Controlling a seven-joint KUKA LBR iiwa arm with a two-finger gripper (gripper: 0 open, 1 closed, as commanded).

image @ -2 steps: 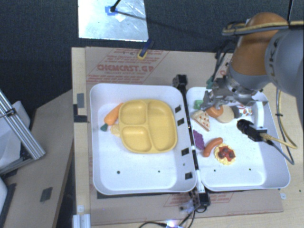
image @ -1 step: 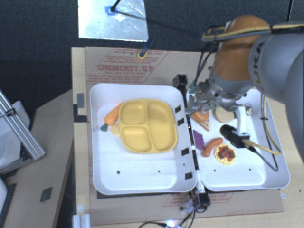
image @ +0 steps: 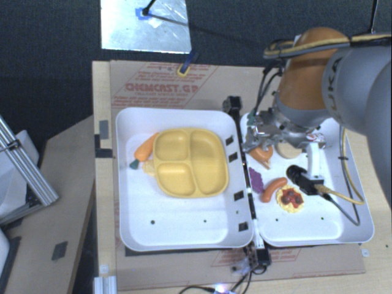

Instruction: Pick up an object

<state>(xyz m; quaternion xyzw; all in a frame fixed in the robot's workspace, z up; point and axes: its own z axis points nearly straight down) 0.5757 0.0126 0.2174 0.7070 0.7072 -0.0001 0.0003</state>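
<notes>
From my screen, the arm (image: pixel 343 72) reaches in from the right and bends down over the right bin (image: pixel 343 225). Its orange band (image: pixel 306 66) sits high above the wrist. The wrist points downward and the tool (image: pixel 257 141) hangs low over the bin's far left corner, close to the wall that divides the two bins. The metal parts there are cluttered and overlap from this angle, so I cannot tell whether the tool is released or clenched, and I see nothing clearly gripped in it.

The nearest candidate is an orange toy piece (image: pixel 263 156). It is small, curved and glossy, with a paler underside, and it lies on the white floor of the right bin. It sits just beneath and slightly in front of the tool, so close that I cannot tell whether they touch.

A pale round piece (image: pixel 286 148) lies just to its right. A purple cluster (image: pixel 256 180) sits nearer the camera, against the dividing wall. Beside it is a reddish sausage (image: pixel 274 189), and a small pizza (image: pixel 290 199) touches the sausage's near end.

In the left bin (image: pixel 177 225), a yellow divided plate (image: pixel 187 162) lies flat with a carrot (image: pixel 146 146) against its left rim, well apart from the tool. Both bins rest on a cardboard sheet (image: pixel 159 81) on the tabletop (image: pixel 67 164).
</notes>
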